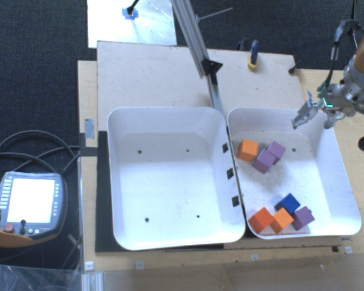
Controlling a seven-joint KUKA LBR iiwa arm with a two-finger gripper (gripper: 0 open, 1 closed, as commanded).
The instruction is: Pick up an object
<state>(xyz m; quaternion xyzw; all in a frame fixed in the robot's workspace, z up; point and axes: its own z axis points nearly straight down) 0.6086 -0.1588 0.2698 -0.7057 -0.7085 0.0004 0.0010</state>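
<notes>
Gripper point(318, 115) at 2 o'clock of right bin point(327, 162), fingers spread, nothing between them.
Nearest pick: orange cube point(248, 150) at bin's 10 o'clock, touching purple pair point(270, 156). Looks light, rigid, likely foam or wood; pinch its free flat faces. Wrist sits high over the rim, tilted inward.

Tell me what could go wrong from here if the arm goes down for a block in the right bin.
1. The hand hangs over the right bin's far rim, so a straight descent could strike the rim rather than reach a block.
2. The orange block touches two purple blocks; fingers may not fit between them, or may push them aside.
3. The near cluster, with the blue block, sits tight against the near wall, leaving little room.
</notes>
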